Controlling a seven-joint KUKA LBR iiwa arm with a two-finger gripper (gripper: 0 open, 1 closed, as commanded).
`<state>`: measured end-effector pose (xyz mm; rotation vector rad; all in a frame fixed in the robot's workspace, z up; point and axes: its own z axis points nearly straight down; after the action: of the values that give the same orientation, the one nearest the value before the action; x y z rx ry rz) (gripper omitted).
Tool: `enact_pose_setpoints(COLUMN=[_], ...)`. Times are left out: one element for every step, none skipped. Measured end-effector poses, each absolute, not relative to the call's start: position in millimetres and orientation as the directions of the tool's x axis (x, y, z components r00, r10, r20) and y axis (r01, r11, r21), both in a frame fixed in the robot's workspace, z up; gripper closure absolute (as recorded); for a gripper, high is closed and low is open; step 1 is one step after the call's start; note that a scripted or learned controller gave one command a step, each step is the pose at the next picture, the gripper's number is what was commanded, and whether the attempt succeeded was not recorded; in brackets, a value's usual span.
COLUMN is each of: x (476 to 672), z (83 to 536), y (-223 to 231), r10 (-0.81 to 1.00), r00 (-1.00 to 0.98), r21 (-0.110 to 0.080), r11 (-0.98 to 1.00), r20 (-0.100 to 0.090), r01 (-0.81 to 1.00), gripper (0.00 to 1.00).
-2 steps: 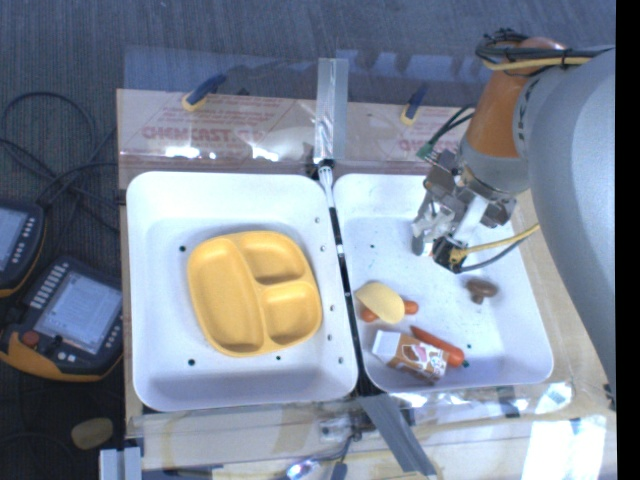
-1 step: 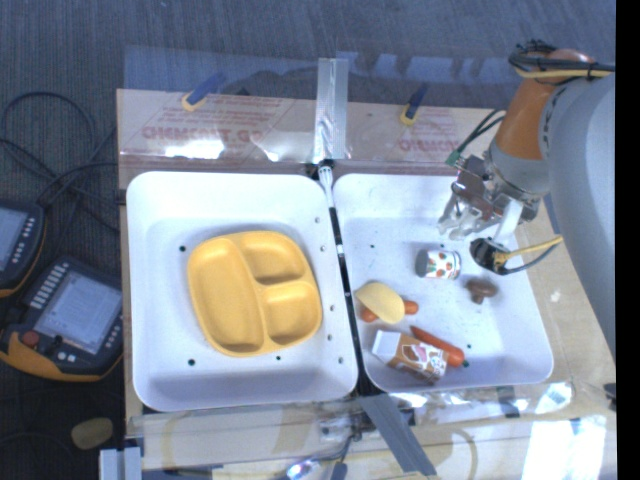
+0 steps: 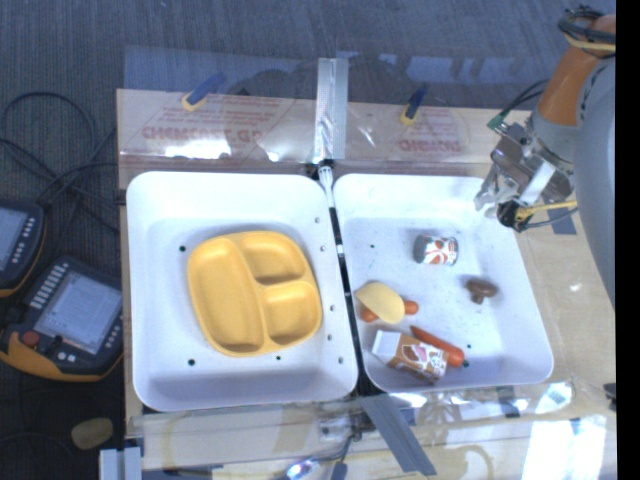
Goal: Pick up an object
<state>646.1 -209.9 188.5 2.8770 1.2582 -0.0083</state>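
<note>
The right bin [image 3: 520, 268] holds several small things. A short can [image 3: 437, 250] with a red and white label lies near its middle. To its right sits a small brown lump [image 3: 482, 289]. Toward the front left lie a pale yellow lemon-shaped piece [image 3: 380, 301], an orange carrot [image 3: 440, 345] and a brown packet with a white end [image 3: 408, 355]. My gripper [image 3: 497, 201] hangs over the bin's far right corner, above and to the right of the can, apart from all the objects. Nothing shows in its grasp.
The left bin [image 3: 150, 268] holds a yellow divided tray [image 3: 255, 290]. A metal strip [image 3: 329, 108] runs along the seam behind the bins. Two teach pendants [image 3: 60, 313] and cables lie off the bench at left. The grey arm [image 3: 600, 168] fills the right side.
</note>
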Motion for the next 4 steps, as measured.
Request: enact_pose_setpoints(x=[646.1,550.0,533.9,532.6], z=[188.3,103.0,94.3,101.4], y=[-209.7,-171.1,-153.8,-154.3], r10=[0.735,0.724,0.414,0.414], r00=[0.679,0.690,0.910,0.910], r21=[-0.001,-0.004,0.016,0.012], r11=[-0.679,-0.690,-0.910,-0.910], r20=[-0.006,-0.002,0.021,0.016], r01=[0.735,0.724,0.413,0.414], gripper=[0.00,0.00,0.00,1.00])
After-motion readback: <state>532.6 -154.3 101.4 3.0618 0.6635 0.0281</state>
